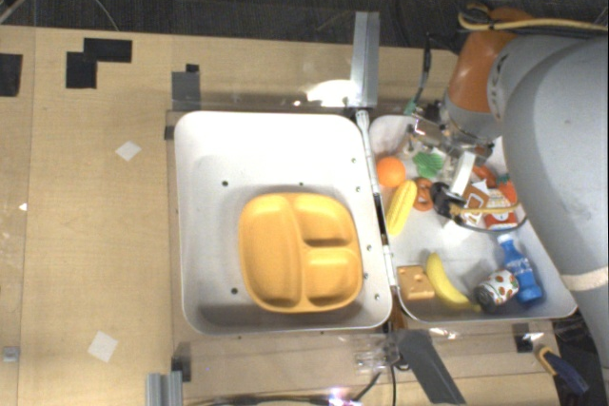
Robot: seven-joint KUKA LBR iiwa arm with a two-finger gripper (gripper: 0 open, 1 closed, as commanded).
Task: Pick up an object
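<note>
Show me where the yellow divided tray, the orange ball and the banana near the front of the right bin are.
yellow divided tray [300,252], camera view, on the ridge between its compartments.
orange ball [390,172], camera view, middle of its top.
banana [445,280], camera view, middle of its curved body.

A robotics lab's test bench, seen from above

A grey industrial arm [557,166] with an orange band reaches over a pale wooden bench [86,233] fitted with two shallow white bins [205,204], metal brackets [365,52] and black marker patches [95,60]. Loose cables [533,22] trail nearby, and toy food, including a plastic banana [447,280], fills one bin beside a yellow divided tray [300,250].
</note>
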